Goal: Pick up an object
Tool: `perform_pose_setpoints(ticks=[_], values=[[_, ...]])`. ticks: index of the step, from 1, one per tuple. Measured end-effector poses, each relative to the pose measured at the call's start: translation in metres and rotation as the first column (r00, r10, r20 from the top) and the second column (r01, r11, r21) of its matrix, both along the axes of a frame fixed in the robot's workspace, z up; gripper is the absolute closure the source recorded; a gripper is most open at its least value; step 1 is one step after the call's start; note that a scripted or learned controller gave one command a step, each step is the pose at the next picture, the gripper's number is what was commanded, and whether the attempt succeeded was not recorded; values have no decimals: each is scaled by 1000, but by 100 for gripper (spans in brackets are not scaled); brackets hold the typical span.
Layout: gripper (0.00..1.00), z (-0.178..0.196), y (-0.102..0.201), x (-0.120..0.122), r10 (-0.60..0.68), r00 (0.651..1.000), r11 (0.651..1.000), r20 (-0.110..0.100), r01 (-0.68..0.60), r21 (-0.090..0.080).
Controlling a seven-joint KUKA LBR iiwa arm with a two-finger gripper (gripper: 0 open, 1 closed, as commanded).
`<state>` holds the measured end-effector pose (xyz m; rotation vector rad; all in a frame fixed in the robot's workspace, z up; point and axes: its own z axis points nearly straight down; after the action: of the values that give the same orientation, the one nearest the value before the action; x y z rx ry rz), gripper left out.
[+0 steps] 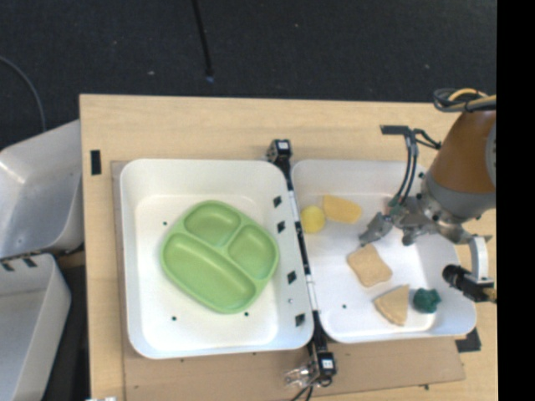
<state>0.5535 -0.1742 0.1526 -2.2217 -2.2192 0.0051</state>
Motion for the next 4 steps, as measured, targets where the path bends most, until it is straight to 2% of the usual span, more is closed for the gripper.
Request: perform_pose_setpoints(ticks=[1, 2, 4], values=[[0, -52, -1, 0, -1, 1000, 1000, 2, 1, 0], [100, -38, -2, 2, -5, 1000, 1000, 9, 5, -1], [100, 88, -10, 10, 4, 1000, 1000, 11, -4, -2]])
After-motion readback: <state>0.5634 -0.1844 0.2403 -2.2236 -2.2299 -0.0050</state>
